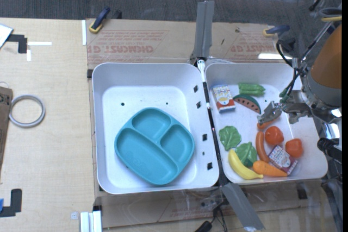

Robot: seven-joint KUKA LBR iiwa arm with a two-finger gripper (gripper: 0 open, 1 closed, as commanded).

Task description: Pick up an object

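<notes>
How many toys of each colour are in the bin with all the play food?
Green: 3, pepper, two leafy greens
Red or orange: 5, watermelon slice, two tomatoes, sausage, carrot
Yellow: 1, banana
Printed packets: 2
Total: 11

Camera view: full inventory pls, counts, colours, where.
bins: 2, white, side by side on bench
divided plate: 1, teal, left bin
tape roll: 1, grey, bench far left
clamps: 2, blue-yellow, behind bins
carton: 1, white-orange, right bin, back
pepper: 1, green, right bin, back
watermelon slice: 1, red-green, right bin
leafy greens: 2, green, right bin
banana: 1, yellow, right bin front
carrot: 1, orange, right bin front
tomatoes: 2, red, right bin
gripper: 1, grey, over right bin
</notes>
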